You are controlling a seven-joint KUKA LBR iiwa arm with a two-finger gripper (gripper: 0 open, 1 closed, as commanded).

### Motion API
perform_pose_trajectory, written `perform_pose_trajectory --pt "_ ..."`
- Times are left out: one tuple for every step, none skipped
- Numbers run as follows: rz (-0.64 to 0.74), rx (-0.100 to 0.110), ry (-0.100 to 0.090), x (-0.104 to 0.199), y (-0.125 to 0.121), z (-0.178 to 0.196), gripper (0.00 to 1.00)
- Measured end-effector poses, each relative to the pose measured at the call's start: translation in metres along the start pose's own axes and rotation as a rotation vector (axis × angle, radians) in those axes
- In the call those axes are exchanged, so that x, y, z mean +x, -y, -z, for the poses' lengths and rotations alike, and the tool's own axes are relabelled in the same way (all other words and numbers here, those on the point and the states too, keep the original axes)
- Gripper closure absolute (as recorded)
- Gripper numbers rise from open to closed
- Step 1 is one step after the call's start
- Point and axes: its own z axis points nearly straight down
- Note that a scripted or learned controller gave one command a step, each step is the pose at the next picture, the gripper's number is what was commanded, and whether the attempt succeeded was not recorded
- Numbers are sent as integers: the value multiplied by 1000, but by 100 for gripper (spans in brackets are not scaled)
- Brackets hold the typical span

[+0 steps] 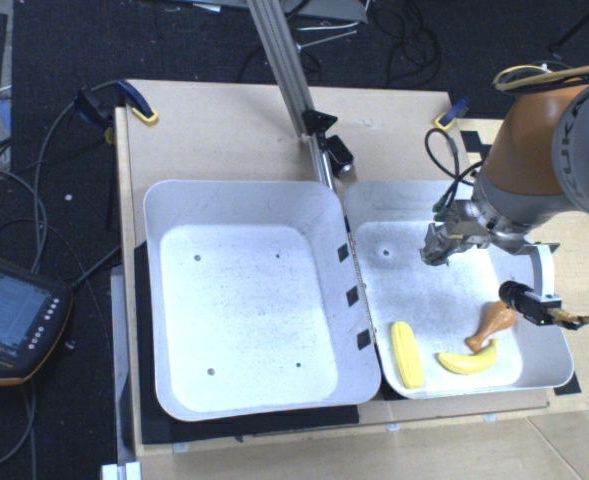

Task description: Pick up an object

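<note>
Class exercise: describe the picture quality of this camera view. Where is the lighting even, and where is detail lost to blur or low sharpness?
Camera view: lighting is even and soft, with no harsh glare on the white bins; the gripper looks slightly blurred; the corn cob, banana and brown drumstick-shaped toy are small and soft-edged.

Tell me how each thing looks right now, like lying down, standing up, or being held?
Corn: lying flat in the right bin, free.
Banana: lying flat beside the corn, free.
Drumstick: lying flat near the banana's end, free.
Gripper: hovering over the right bin, away from the food.
Left bin: sitting flat on the bench.
</note>
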Motion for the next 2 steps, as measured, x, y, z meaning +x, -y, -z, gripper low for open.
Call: perform_pose_trajectory --pt "0 -2 0 0 -1 52 100" --pt "4 2 -1 49 5 63 100"
